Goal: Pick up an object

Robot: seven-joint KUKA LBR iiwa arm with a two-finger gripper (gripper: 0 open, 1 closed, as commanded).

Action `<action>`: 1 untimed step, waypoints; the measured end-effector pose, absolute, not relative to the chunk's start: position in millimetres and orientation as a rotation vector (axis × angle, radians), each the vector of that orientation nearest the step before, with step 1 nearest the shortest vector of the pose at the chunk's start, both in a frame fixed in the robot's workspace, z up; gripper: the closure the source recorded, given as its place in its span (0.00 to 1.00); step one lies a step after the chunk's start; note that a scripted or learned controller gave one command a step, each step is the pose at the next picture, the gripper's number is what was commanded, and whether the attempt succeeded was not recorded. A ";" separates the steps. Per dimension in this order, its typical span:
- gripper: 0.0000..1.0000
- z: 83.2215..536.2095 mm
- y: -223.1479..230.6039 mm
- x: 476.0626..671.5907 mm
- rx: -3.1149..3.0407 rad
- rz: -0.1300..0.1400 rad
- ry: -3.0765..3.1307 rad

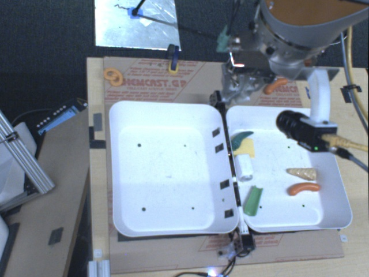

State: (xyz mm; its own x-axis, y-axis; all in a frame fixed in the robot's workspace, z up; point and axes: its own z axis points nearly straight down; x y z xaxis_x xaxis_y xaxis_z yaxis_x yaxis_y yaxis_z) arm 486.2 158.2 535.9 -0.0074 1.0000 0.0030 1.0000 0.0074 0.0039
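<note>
We see two bins side by side on a board (155, 79): the left bin (167, 166) and the right bin (328, 206), their inner walls meeting at a row of clips (226, 183). In the right bin, near that inner wall, lie a leaf-shaped piece (242, 136), a flat slab (247, 149) just in front of it, then a small block (245, 167) and a stick (252, 200) nearest us. Towards the outer side lie a wedge (302, 173) and, just in front, a sausage (303, 188). Behind the bins, the gripper (239, 85) hangs over the board, beside another sausage (275, 86). A ring (113, 76) lies on the board's far left corner

Dark carpet floor (46, 39) surrounds the tan bench (63, 172), bearing a metal sheet (136, 15).
</note>
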 end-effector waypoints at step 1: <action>1.00 521.1 89.9 486.8 2.226 0.000 2.215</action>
State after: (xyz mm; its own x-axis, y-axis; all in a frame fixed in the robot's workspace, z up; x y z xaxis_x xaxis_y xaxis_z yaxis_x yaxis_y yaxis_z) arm 486.8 89.9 521.1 0.0048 1.0000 -0.0009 1.0000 -0.0048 0.0011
